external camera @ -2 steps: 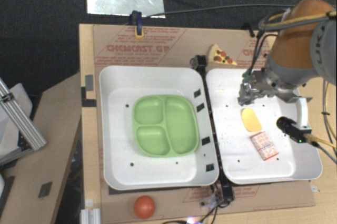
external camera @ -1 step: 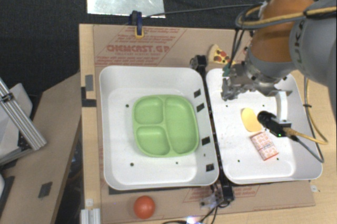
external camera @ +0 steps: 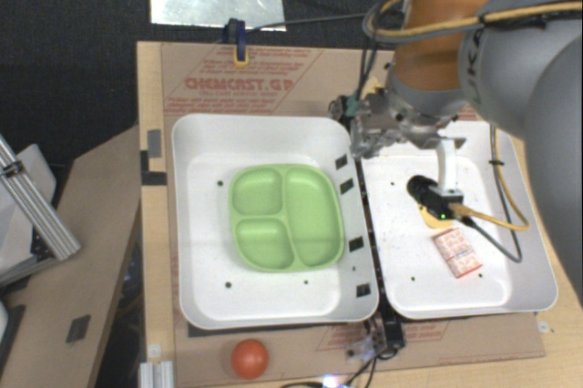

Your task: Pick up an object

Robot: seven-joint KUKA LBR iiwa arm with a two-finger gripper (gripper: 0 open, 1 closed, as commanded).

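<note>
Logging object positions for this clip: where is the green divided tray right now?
In the camera view, the green divided tray lies flat in the middle of the left bin, with an orange ball outside the bin on the near side.

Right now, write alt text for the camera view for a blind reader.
The grey-and-orange arm reaches in from the right, its tool over the far edge of the right bin. That bin holds a small red-and-white packet; the left bin holds a green divided tray. An orange ball lies on the cardboard in front.
</note>
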